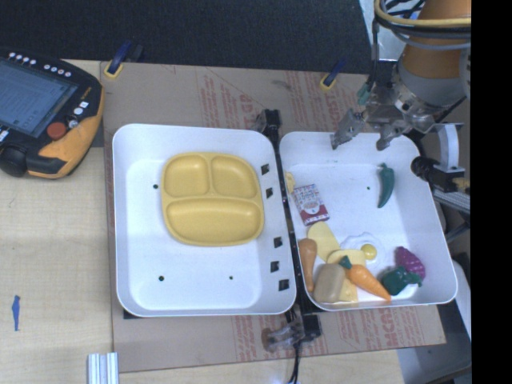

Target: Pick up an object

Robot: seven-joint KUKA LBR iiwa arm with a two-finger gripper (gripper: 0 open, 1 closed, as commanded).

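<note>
My gripper hangs over the far edge of the right bin, its two fingers spread apart and open with nothing between them. Below it in that bin lie a green pepper, a small red packet, a yellow slice, a fried egg, an orange carrot, a tan bread piece, an orange sausage-like piece and a purple-and-green vegetable. The pepper lies closest to the gripper, a little toward the front right.
The left bin holds a yellow divided plate. A teach pendant rests on the bench at far left. Black clips line the seam between the bins. The arm's orange band rises at upper right.
</note>
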